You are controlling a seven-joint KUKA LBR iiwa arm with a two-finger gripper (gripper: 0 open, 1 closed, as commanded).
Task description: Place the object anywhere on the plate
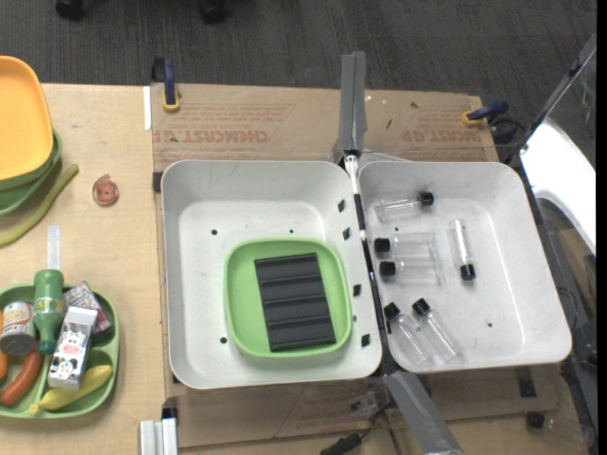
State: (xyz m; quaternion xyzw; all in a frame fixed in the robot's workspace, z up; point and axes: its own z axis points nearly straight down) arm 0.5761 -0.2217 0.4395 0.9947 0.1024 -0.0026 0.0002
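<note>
A square green plate sits in the left bin, a little toward the front. A black ribbed rectangular block lies flat in the middle of the plate. In the right bin, several clear vials with black caps lie on their sides: one near the back, one at the right, two by the left wall and two at the front.
Left of the bins, the wooden bench holds stacked orange and green dishes, a green tray of toy food and a small pink disc. Clamps hold cardboard behind the bins. A white curved body stands at the right edge.
</note>
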